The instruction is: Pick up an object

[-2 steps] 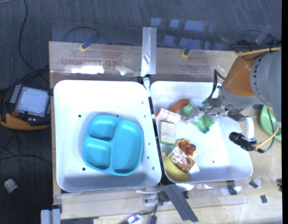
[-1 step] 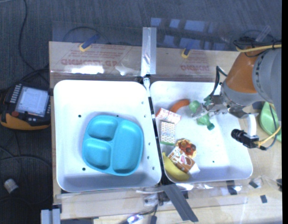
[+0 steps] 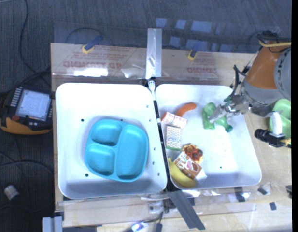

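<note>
Green object (image 3: 209, 114) (one) — at gripper (image 3: 221, 113)

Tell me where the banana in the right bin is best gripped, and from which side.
Likely the banana's bare curved body near the bin's front left corner, from straight above. A printed packet lies over its upper side, and the bin wall crowds the left, so a sideways approach looks blocked.

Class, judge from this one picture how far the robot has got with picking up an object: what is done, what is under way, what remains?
Done: the arm has reached into the right bin, its tool down at the green object. Under way: a try at that object, though a grip on it cannot be confirmed. Left: lifting it clear. The carrot, cartons and banana lie untouched; the blue tray sits in the left bin.
</note>
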`<state>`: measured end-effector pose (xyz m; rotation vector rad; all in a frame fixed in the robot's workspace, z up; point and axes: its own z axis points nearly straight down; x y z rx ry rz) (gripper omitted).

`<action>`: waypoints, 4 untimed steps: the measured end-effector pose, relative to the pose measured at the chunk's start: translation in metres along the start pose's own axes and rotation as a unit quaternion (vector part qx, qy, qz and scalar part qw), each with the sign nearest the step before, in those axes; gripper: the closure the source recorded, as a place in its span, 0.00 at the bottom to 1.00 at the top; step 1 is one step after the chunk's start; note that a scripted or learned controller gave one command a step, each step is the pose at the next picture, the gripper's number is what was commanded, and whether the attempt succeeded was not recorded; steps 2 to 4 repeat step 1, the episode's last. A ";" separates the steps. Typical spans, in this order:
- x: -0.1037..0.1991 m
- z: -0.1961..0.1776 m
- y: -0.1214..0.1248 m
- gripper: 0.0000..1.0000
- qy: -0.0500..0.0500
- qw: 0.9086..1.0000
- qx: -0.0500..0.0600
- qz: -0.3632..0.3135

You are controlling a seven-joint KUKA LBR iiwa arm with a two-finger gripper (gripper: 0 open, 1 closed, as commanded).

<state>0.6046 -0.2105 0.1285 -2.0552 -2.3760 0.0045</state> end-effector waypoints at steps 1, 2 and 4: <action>0.021 -0.093 0.050 1.00 -0.001 0.980 0.000 0.198; 0.021 -0.093 0.050 1.00 -0.001 0.980 0.000 0.198; 0.021 -0.093 0.050 1.00 -0.001 0.980 0.000 0.198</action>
